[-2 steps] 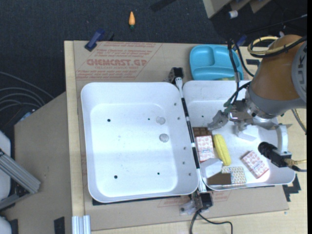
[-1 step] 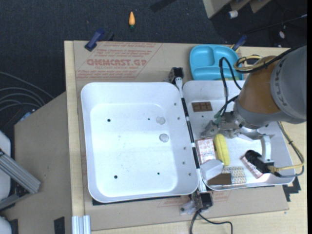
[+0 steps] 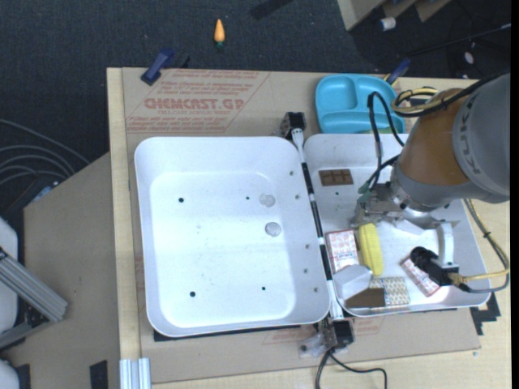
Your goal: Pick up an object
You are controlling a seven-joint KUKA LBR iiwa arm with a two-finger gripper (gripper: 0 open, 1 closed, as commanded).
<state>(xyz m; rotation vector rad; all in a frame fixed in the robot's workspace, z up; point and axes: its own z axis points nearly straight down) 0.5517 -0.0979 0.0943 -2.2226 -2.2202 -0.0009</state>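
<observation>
My gripper [image 3: 371, 209] hangs low over the middle of the right bin [image 3: 324, 148], under the grey and orange arm. Just below it lies a yellow corn cob [image 3: 371, 247], close to it; whether they touch I cannot tell. Left of the cob is a pink and white packet [image 3: 341, 250]. A small brown chocolate bar [image 3: 335, 177] lies toward the bin's far left. Near the front edge sit a white box [image 3: 353, 280], a dark brown piece [image 3: 369, 298], a patterned packet [image 3: 395, 290] and a red and white packet [image 3: 421, 278].
The left bin [image 3: 162, 160] stands beside the right one, a black hinge strip between them. A light blue divided tray [image 3: 349, 104] rests behind the right bin. A blue clip [image 3: 157, 66] lies at the bench's far left corner.
</observation>
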